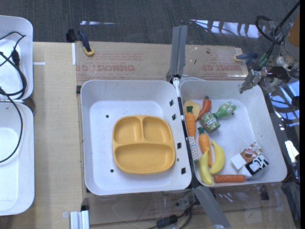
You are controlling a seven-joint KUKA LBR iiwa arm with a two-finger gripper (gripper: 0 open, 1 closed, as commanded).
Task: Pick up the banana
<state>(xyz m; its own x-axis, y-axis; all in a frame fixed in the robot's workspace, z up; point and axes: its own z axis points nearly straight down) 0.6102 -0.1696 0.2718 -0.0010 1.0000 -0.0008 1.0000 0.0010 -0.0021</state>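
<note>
The yellow banana (213,160) lies in the right bin (272,142), near its front left corner, curved along the bin's left wall. An orange carrot (204,144) rests against its upper end and a red sausage (229,178) lies just in front of it. My gripper (251,82) hangs over the bin's far right corner, well behind and to the right of the banana, with nothing visibly held.
The right bin also holds two more carrots (190,122) (205,106), a green bottle (218,117) and a small cow-print carton (250,159). A yellow divided plate (143,143) sits in the left bin (93,128). Cables (269,30) trail near the arm.
</note>
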